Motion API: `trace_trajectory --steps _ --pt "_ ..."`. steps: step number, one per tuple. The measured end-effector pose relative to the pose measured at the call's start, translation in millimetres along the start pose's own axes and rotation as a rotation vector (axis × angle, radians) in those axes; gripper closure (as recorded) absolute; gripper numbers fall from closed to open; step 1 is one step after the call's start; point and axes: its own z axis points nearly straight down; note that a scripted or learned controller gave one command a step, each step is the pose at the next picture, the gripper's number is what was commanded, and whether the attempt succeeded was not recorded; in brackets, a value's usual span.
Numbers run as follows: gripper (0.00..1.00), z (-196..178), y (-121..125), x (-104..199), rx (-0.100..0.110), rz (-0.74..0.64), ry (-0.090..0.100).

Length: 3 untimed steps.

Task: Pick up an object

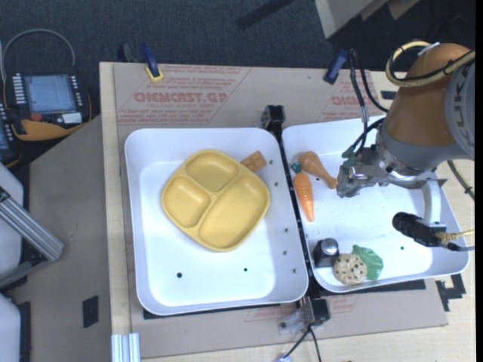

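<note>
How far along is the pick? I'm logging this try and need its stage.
Done: the arm has reached into the right bin, with the gripper low beside the orange squash-like toy and the carrot. In hand: nothing shows between its fingers. Left: grasping and lifting an object. The carrot, the cookie and the green piece lie in that bin; the yellow divided plate sits in the left bin.

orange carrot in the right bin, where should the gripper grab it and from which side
Probably the carrot's thicker upper half, from straight above. It lies flat, running up and down the picture beside the right bin's left wall, so the fingers should close across its narrow width. The wall side is tight, and the gripper is to the carrot's right.
</note>
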Motion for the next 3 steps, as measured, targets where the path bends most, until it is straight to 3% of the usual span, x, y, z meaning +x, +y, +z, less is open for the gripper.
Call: trace_trajectory --steps 1,3 --pt "1.00 -12 19 50 -0.002 0.000 0.000" --pt "1.00 -23 32 148 -0.002 0.001 0.000"
